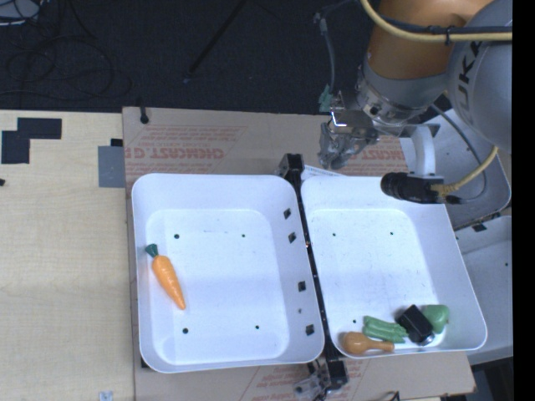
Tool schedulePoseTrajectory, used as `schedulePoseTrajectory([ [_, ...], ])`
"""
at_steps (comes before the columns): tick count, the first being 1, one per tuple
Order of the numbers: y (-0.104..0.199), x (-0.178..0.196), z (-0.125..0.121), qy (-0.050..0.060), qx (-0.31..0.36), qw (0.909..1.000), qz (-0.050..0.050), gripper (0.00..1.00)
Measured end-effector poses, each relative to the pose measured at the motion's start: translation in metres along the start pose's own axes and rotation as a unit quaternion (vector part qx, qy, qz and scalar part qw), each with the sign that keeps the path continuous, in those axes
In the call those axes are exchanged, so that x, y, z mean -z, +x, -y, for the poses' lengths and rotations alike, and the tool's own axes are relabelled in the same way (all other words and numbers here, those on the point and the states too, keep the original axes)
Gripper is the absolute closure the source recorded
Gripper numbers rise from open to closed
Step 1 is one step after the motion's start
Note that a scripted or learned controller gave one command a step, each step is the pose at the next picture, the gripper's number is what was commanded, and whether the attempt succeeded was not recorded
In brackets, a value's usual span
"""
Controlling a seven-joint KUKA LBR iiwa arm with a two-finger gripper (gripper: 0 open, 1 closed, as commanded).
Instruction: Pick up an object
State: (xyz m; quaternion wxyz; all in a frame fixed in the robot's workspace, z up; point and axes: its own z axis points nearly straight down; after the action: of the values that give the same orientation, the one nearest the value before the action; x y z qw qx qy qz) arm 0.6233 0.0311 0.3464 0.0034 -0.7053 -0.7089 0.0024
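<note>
An orange toy carrot (pixel 168 280) with a green top lies at the left side of the left bin (pixel 209 192). In the near right corner of the right bin (pixel 384 199) sit a green bean-like piece (pixel 384 329), a black block (pixel 415 323), a green rounded piece (pixel 436 314) and a tan pear-shaped piece (pixel 364 343), close together. My gripper (pixel 338 154) hangs above the far edge of the right bin, near the divider, well away from all of these. Nothing shows between its fingers.
A black clamp strip (pixel 303 249) runs along the seam between the two bins. Brown cardboard (pixel 217 140) lies under the bins. A black cylinder (pixel 410 187) juts in by the right bin's far right corner. Cables hang from the arm.
</note>
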Motion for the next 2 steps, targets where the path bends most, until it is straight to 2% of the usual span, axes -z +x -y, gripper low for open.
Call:
schedulePoseTrajectory([
  [1,0.090,0.052,0.011,-0.005,0.003,1.0000,-0.001,1.00],
  [2,0.143,-0.013,-0.013,0.001,0.000,1.0000,0.001,1.00],
])
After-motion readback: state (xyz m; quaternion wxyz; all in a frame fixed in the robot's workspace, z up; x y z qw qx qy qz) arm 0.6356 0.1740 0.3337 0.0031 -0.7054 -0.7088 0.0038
